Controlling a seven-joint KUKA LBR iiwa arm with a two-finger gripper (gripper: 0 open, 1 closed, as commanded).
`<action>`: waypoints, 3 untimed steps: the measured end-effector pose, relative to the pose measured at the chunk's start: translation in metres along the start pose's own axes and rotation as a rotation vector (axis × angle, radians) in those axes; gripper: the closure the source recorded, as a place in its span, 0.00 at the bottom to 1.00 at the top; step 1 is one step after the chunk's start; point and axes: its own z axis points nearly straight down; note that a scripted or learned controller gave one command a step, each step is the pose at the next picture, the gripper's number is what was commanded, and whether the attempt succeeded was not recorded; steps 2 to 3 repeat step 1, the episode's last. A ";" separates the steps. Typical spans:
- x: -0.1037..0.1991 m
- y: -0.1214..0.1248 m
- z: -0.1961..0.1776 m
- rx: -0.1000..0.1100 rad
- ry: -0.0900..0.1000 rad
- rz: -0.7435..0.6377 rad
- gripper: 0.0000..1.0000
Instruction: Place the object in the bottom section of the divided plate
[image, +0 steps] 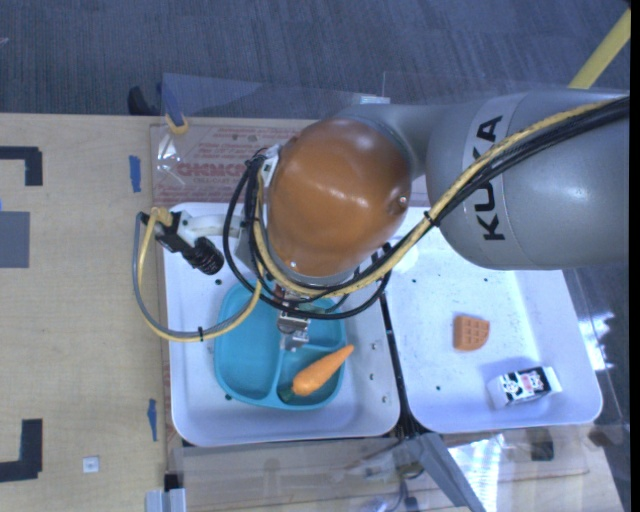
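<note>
The arm (440, 190) reaches in from the right, its orange band above the left bin (190, 400), wrist pointing straight down. The plate (235, 360) sits in that bin's lower middle, toward the bench's near edge. The carrot (322, 369) lies tilted across the plate's lower right part, resting on the rim. The gripper (292, 332) hangs just above it; its opening I cannot tell. The risk, as I judge it: the carrot, propped on the rim, could roll out when the arm lifts away.
</note>
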 end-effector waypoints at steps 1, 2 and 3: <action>0.026 0.054 0.079 -0.002 -0.002 -0.039 1.00; 0.026 0.054 0.079 -0.002 -0.002 -0.039 1.00; 0.026 0.054 0.079 -0.002 -0.002 -0.039 1.00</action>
